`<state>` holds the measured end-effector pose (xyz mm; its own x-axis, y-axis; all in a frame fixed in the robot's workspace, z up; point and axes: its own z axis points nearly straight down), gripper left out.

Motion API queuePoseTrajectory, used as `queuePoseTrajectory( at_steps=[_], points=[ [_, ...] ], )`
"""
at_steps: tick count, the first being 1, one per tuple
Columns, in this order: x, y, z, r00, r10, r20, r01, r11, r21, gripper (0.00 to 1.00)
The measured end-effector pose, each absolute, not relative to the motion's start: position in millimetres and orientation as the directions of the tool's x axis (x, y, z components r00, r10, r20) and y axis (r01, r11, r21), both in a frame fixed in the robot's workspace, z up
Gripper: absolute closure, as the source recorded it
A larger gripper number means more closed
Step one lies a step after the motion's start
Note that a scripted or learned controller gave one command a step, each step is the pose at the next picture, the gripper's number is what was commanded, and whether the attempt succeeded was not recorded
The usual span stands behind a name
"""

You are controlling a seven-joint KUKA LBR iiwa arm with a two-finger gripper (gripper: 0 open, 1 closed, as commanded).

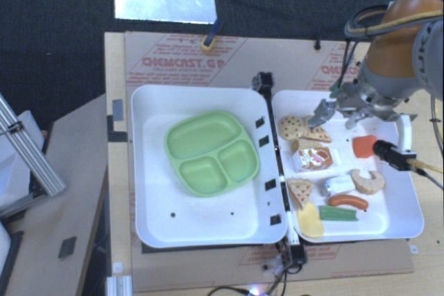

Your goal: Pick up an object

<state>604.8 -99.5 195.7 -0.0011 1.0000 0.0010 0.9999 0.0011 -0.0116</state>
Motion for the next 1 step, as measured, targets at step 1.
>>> queuePoseTrajectory(
  at_steps=[1],
  points=[
    [607.6, -99.5, 202.8, -0.003, 1.000, 0.000, 1.000, 0.003, 0.001, 0.00]
  ],
)
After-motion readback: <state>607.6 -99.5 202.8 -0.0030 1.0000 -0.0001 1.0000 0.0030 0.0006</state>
